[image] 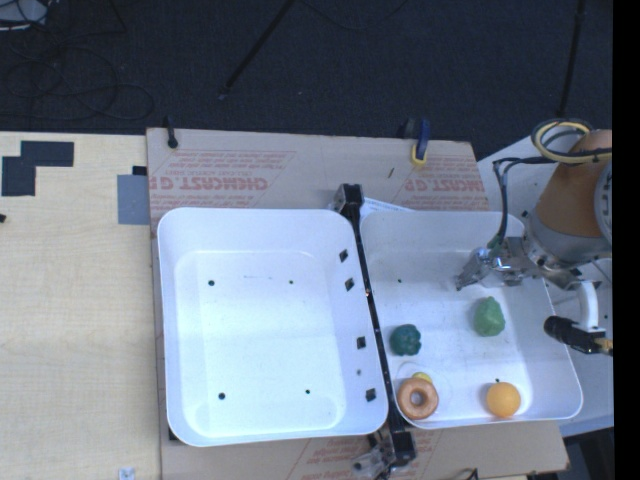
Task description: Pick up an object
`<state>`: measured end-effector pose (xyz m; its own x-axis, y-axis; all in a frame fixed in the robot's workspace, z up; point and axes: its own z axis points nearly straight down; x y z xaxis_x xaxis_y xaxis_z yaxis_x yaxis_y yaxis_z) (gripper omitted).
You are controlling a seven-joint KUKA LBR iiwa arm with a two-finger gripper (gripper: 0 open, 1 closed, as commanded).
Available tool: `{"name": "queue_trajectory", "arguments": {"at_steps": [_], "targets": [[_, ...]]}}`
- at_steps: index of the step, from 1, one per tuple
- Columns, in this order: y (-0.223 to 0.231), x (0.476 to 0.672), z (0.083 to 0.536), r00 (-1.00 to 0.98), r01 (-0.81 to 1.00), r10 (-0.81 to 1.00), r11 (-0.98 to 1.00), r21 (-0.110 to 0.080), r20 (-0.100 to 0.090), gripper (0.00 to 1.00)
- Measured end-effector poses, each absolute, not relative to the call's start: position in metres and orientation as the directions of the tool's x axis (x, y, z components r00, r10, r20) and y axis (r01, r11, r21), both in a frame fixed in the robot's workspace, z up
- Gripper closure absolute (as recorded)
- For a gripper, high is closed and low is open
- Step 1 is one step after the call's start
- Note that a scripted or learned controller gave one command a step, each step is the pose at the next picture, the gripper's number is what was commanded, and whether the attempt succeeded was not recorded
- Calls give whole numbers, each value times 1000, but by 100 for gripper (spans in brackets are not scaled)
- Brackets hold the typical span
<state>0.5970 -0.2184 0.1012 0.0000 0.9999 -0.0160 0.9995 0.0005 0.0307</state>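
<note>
We see pale wood bench [70, 298] under printed cardboard [230, 173], writing mirrored, dark floor above. At right, gripper [490, 265] hovers over the light green object [488, 317]; we cannot tell its state.

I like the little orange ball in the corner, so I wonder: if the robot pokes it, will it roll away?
Probably yes. The orange ball looks round all over, so a nudge would likely send it rolling on the bin's smooth floor. It sits near the corner wall, which might stop it. Its curved sides could also slip from the gripper.
</note>
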Motion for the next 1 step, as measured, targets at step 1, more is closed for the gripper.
{"name": "queue_trajectory", "arguments": {"at_steps": [1], "targets": [[-99,628,154,-10,1000,1000,10,5,2,0]]}}
